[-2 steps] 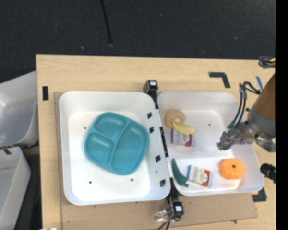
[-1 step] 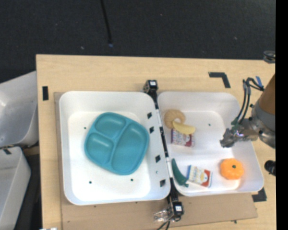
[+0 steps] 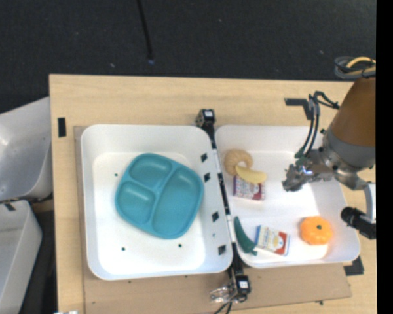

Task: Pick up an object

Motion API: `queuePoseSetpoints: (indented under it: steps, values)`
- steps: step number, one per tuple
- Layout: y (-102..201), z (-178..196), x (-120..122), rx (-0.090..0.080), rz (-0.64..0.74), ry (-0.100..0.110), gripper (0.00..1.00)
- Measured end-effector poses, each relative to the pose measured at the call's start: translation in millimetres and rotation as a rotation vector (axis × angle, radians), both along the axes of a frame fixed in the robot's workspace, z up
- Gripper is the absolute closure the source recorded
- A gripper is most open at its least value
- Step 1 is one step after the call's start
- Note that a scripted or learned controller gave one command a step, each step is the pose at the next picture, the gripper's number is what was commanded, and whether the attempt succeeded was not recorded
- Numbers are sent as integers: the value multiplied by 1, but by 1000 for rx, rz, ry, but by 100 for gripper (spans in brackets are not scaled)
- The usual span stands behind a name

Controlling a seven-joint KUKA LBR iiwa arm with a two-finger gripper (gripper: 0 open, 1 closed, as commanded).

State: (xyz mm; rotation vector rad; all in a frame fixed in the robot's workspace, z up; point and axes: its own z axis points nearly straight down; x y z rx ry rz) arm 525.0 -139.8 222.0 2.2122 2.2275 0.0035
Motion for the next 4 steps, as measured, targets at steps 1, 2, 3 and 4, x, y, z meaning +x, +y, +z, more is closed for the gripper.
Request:
queuePoseSetpoints:
  steps: [1,2,3,4]
  values:
    - [46,3,13,1,0,1,100]
    - [100,-2,38,2,1,2,100]
    - [151,-5,57,1,0,1,100]
    - [200,-4,77,1,0,1,100]
